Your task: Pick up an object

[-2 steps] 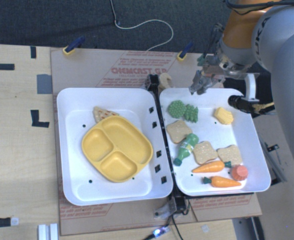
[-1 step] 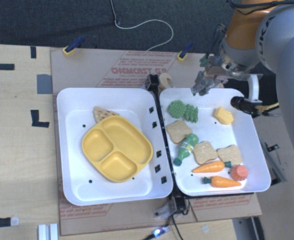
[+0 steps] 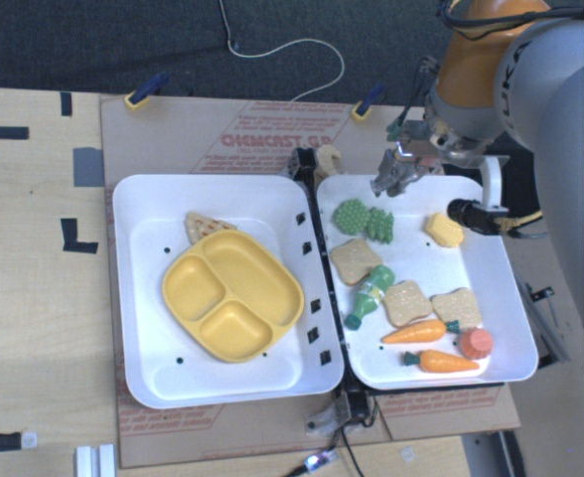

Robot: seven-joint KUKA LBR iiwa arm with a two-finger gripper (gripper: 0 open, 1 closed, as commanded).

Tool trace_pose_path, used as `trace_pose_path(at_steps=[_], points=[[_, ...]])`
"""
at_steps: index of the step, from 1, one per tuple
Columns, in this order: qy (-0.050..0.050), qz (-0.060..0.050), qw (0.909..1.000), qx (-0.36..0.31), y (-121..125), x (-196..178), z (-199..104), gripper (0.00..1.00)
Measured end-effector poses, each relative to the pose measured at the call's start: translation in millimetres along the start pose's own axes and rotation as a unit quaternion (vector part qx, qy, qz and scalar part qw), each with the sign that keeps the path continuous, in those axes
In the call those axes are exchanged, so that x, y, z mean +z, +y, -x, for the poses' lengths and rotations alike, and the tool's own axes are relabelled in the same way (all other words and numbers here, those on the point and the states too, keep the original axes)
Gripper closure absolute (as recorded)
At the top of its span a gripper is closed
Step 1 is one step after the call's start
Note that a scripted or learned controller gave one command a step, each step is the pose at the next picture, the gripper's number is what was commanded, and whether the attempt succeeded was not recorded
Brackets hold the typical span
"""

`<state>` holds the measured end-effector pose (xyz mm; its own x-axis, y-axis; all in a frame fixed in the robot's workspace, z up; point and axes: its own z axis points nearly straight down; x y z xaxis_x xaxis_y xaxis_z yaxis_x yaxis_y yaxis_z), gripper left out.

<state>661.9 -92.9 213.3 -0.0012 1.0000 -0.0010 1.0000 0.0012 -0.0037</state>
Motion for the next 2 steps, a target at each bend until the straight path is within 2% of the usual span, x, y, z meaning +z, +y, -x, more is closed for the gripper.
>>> trace_pose_path(at_steps=[1, 2], points=[[0.0, 0.002, 1.0, 0.0, 5, -13, 7, 1.0], [0.0, 0.0, 1.0, 0.001, -8, -2, 5, 1.0]])
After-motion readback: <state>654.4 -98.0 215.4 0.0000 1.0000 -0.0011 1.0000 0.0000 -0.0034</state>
